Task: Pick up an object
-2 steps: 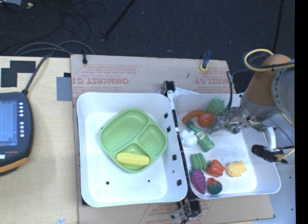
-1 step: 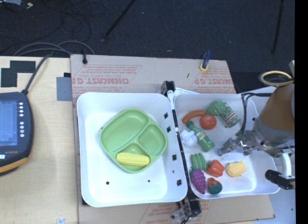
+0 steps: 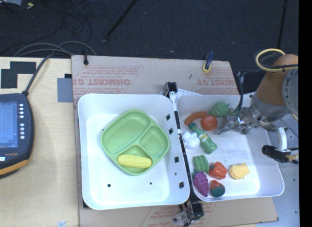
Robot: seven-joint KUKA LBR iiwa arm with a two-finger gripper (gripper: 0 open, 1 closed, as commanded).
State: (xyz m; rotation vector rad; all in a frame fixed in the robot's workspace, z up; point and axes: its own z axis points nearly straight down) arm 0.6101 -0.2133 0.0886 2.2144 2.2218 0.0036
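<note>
The right white bin point(image 3: 265, 184) holds several toy foods: a red tomato point(image 3: 209, 122), an orange sausage-like piece point(image 3: 195, 117), a broccoli point(image 3: 220, 109), a green bottle point(image 3: 205, 141), a white garlic point(image 3: 191, 140), a green pod point(image 3: 201, 163), purple grapes point(image 3: 201, 182), a red pepper point(image 3: 218, 170), a yellow piece point(image 3: 239, 171) and a strawberry point(image 3: 217, 189). My gripper point(image 3: 230, 125) reaches in low from the right, just right of the tomato and below the broccoli. I see nothing held in it.
The left white bin point(image 3: 92, 172) bears a green divided plate point(image 3: 134, 140) with a yellow corn cob point(image 3: 134, 161) in its front compartment. A teach pendant point(image 3: 12, 128) lies on the bench at far left. The arm's orange band point(image 3: 273, 82) rises over the right bin's far right corner.
</note>
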